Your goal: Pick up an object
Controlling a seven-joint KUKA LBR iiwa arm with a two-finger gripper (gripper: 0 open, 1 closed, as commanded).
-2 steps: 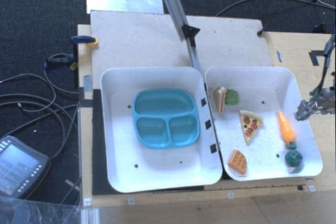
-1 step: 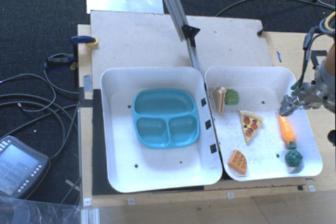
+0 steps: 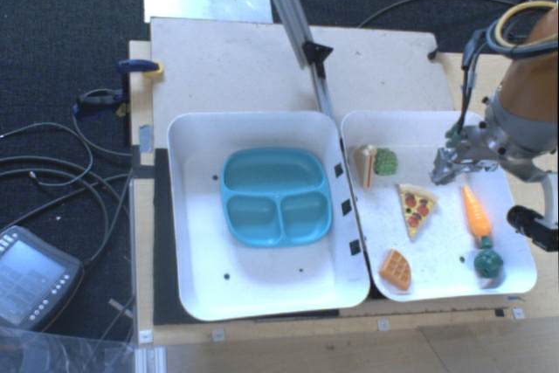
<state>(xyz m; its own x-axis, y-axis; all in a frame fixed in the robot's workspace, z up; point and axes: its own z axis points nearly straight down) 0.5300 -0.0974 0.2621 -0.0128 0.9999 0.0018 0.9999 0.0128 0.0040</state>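
My gripper (image 3: 447,165) hangs over the right bin (image 3: 524,279), just up and right of the pizza slice (image 3: 417,210); I cannot tell how it stands, and nothing shows in its grasp. The carrot (image 3: 476,212) lies just right of the pizza, the waffle (image 3: 395,270) below it, the sandwich wedge (image 3: 374,162) up-left. Far left of the pizza, the blue divided plate (image 3: 276,196) sits in the left bin (image 3: 188,188).

No text, label or number is legible anywhere.
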